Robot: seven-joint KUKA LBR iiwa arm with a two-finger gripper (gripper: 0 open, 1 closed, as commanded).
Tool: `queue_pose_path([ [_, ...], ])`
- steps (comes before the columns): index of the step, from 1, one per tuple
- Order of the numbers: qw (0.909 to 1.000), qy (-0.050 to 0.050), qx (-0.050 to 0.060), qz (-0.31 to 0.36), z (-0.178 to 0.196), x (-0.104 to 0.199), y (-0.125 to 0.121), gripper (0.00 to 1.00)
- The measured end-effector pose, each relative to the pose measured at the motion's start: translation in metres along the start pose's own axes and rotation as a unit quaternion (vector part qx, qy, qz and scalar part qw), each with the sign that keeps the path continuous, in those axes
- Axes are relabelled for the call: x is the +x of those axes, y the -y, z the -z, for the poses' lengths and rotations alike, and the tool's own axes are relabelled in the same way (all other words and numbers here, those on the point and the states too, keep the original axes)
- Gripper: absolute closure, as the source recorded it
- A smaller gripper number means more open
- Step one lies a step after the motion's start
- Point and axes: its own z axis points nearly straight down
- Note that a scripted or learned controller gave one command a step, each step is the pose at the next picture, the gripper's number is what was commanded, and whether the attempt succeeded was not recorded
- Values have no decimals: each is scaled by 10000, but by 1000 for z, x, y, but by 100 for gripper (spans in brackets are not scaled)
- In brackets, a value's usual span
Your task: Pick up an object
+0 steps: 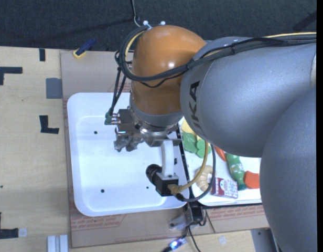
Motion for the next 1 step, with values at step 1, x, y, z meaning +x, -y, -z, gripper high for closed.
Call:
queue_pose_path([
  [1,10000,7,11,10,9,0,0,100],
])
